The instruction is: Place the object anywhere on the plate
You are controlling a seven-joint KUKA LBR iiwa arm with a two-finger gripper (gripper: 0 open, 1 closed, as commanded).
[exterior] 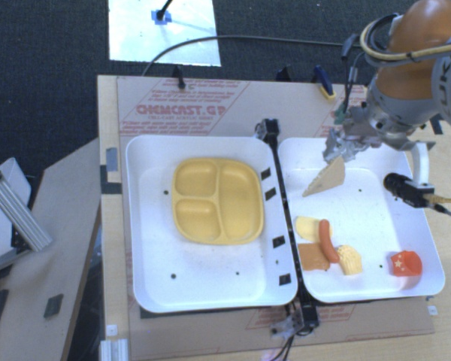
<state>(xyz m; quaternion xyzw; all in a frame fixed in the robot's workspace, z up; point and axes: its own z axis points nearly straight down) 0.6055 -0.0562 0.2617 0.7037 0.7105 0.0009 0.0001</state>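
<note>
A yellow plate [216, 200] with three compartments lies in the left white bin [154, 277]. Over the back of the right white bin [376, 284] my gripper [341, 153] points down. A tan wedge-shaped piece [326, 180] hangs from its tips, its upper corner pinched between the fingers and its point slanting down to the left. The wedge is to the right of the divider between the bins, well apart from the plate.
In the right bin's front lie a pale yellow slice [306, 227], a red sausage [327, 241], a brown slab [313, 258], a yellow corn-like piece [350, 260] and a red item [406, 263]. A black fitting [403, 188] sticks out near the arm. Black clips [276, 194] line the divider.
</note>
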